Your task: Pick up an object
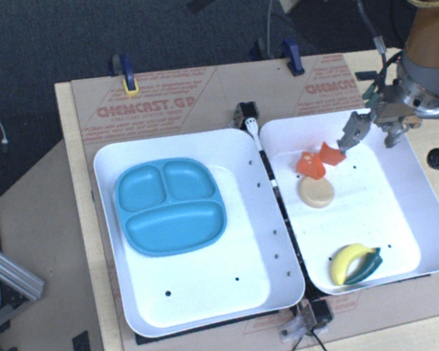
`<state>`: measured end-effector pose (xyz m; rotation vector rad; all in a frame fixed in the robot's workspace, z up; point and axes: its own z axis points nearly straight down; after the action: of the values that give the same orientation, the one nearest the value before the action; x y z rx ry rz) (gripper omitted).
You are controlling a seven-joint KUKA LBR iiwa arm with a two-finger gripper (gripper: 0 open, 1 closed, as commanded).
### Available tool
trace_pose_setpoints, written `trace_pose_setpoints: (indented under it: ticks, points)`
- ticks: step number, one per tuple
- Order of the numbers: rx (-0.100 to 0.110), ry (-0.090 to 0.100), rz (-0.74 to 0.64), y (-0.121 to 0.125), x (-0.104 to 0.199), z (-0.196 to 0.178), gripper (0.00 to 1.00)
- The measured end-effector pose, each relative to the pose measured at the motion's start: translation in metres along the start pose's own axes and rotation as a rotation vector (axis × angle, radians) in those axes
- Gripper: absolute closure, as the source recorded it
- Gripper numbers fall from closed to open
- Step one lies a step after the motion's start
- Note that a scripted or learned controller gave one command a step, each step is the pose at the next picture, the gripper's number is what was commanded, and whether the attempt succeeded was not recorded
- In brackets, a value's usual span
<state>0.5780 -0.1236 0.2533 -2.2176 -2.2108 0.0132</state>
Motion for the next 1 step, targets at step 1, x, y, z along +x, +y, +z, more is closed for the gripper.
trace_pose_setpoints:
  ticks: [1]
  points:
    - [-0.014, -0.002, -0.003, 0.0021, 0.0003, -0.0076, 0.0]
